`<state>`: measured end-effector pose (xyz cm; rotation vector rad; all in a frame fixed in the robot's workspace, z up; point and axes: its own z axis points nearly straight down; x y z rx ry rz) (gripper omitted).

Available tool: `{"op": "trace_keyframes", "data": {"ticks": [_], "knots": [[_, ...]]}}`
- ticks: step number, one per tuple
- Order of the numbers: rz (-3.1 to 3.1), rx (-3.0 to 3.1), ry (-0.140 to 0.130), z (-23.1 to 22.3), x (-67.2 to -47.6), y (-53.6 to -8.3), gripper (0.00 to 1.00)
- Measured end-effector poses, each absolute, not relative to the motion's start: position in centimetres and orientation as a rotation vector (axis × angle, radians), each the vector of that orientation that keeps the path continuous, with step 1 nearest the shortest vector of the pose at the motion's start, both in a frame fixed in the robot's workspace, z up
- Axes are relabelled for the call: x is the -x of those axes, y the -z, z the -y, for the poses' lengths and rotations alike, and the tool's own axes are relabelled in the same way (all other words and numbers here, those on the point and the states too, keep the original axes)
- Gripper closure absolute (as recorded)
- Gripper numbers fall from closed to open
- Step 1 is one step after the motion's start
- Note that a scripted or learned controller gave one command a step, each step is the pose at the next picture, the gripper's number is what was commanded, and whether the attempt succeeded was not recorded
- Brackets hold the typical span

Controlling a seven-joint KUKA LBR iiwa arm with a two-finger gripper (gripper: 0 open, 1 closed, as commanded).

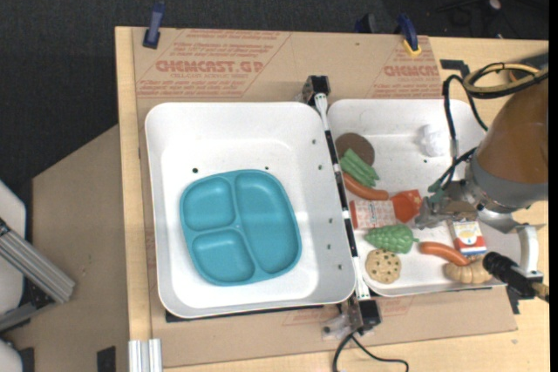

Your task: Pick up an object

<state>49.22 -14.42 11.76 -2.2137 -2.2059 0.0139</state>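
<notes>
grey gripper [433, 211] low in right bin [392, 113], beside red toy [406, 206]

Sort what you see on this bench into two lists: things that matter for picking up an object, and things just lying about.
Belong to the job:
gripper
red pepper
green broccoli
cookie
hot dog
right bin

Lying about:
blue divided plate
left bin
blue clamp
</notes>
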Motion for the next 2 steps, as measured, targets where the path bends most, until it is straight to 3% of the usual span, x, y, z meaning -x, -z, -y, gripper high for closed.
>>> {"op": "trace_keyframes", "data": {"ticks": [1,2], "knots": [[2.226,2.226,0.002,18.5,-54.4,-13.6,0.00],[2.232,2.215,0.004,12.1,-60.7,-8.2,0.00]]}}
